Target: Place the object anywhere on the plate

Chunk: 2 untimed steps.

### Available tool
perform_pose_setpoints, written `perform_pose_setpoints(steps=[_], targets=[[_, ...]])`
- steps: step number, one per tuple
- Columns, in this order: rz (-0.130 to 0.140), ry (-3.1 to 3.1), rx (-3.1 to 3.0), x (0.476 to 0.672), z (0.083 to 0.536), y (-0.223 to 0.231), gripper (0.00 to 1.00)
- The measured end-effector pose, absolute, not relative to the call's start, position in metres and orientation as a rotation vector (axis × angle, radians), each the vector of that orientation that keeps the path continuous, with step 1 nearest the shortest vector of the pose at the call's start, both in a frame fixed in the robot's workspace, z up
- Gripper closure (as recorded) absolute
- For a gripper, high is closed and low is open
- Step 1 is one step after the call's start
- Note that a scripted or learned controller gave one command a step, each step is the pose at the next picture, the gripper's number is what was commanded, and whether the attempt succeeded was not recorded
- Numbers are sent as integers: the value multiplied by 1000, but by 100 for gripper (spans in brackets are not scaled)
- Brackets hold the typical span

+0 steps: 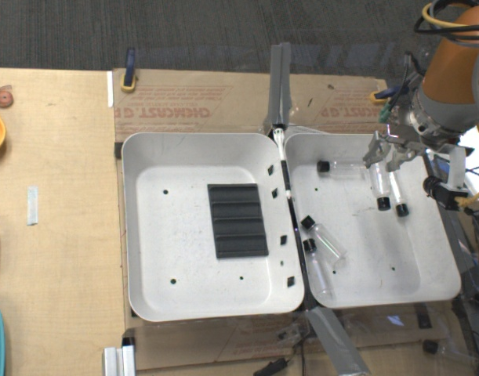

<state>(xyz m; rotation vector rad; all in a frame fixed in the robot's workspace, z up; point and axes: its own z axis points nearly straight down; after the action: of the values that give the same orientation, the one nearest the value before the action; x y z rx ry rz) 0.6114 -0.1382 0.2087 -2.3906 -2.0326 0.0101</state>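
The pincer (393,206) is hanging over the upper right part of the right bin (427,288), its two fingers (383,202) pointing down toward the bin floor and standing apart, with a plain gap between the dark tips; nothing is sitting between them, so it is gripping nothing. Above it the grey wrist is rising into the orange band of the arm (451,53), which is reaching in from the right.

Three clear vials with black caps are lying in that same bin; one vial (341,167) is lying near the far left corner, to the left of the fingers and apart from them; a second vial (325,241) is lying at a slant near the bin's left wall, well apart from the pincer; a third vial (315,271) is lying just beside that wall, nearer the front.

The black ridged plate (237,220) is lying flat in the middle of the left bin (145,288), bare on top.

A sheet of cardboard (200,104) is showing behind both bins; a blue clamp (129,69) is gripping its far left corner.
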Motion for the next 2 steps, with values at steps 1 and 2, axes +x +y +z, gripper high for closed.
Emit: perform_pose_setpoints(steps=[1, 2], targets=[[11, -1696, -2642, 629, 219, -88, 100], [14, -1604, -2698, 579, 256, -10, 100]])
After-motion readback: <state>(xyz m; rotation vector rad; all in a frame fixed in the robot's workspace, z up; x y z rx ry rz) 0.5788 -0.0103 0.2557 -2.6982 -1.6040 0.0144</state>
